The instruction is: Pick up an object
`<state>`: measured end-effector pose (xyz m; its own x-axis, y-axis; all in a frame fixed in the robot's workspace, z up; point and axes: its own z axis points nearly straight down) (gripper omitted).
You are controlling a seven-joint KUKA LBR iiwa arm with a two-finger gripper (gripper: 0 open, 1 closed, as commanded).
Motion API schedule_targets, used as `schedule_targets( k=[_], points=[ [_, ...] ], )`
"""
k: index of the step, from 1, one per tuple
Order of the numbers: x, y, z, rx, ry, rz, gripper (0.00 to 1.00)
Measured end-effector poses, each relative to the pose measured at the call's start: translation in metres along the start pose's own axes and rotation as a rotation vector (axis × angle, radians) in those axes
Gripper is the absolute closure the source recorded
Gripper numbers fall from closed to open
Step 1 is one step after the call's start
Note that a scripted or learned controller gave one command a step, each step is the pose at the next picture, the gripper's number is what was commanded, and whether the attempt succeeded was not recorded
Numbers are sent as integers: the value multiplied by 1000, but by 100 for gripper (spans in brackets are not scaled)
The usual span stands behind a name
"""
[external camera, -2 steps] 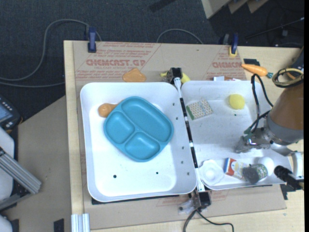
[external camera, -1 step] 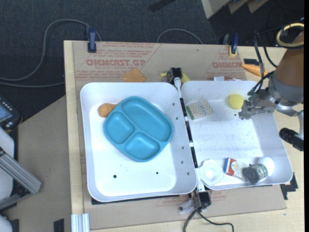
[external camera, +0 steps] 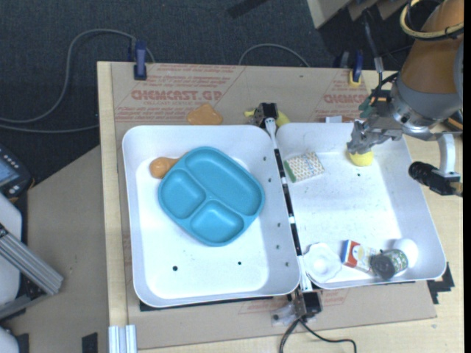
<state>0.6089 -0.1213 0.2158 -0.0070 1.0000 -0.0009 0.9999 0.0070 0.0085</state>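
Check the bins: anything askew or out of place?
An orange piece lies on the bench outside the left bin. The blue divided tray sits skewed, partly covering an orange item. The right bin looks ordinary.

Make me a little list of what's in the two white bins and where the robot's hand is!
left bin: blue divided tray, orange thing peeking out beside it
right bin: yellow object, patterned packet, small white cup, red and white packet, dark round jar
gripper: just above the yellow object, at the right bin's far edge
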Motion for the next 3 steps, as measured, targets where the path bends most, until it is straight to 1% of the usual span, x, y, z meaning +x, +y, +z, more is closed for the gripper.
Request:
schedule_targets(
  k=[1, 2, 3],
  points=[
    [-3, -3, 4, 7, 0, 6, 0],
    [-59, 32, 92, 7, -2, 10, 0],
    [-94, 57, 131, 21, 22, 7, 0]
  ],
)
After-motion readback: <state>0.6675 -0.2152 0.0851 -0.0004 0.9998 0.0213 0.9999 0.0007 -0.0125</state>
